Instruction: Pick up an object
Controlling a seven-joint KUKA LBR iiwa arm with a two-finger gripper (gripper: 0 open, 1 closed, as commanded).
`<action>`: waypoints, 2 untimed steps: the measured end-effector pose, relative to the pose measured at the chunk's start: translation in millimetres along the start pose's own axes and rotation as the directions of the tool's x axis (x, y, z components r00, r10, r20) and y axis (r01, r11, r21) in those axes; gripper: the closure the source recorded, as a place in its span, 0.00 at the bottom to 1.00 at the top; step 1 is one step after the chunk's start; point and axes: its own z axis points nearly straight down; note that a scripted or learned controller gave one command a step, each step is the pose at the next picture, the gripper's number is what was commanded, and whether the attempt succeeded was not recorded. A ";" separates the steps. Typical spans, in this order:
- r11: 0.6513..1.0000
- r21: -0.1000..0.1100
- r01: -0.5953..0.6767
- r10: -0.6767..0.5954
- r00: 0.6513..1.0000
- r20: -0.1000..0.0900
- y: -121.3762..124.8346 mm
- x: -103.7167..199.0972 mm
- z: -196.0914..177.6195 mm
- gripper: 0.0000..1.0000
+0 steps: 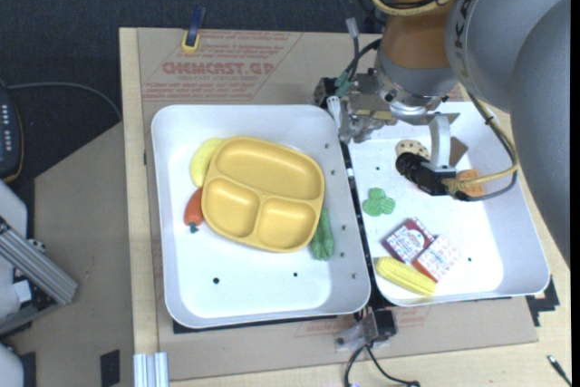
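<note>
A brown board (227, 59) with red print lies under both bins, and a small blue and yellow clip (192, 32) sits at its far edge.

In the left bin (245, 281), an orange-red pepper (194, 209) lies at the left, touching the rim of a yellow tray (263, 193). A yellow fruit (204, 159) shows just beyond the pepper, partly hidden under the tray's far left corner. The tray has three sections, lies flat and fills the middle of this bin. A green leafy piece (322, 236) lies against the tray's near right corner, close to the bin's right wall.

The gripper (358, 118) hangs over the far end of the wall where the two bins meet, under the wrist of the arm (435, 4). I cannot tell how far it is open or whether it has hold of anything.

In the right bin (498, 240), a green clover shape (378, 203) lies near the left wall, about midway down. Nearer and to the right, a red packet (405, 241) and a paler packet (437, 258) lie side by side, touching. A yellow corn cob (404, 275) lies just in front of them, close to the near rim. All of these objects are apart from the gripper.
</note>
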 end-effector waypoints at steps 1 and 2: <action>1.000 0.002 -0.004 0.004 1.000 0.001 2.1 14.2 -1.3 1.00; 1.000 0.001 -0.006 0.006 1.000 0.001 -1.3 9.2 -15.4 1.00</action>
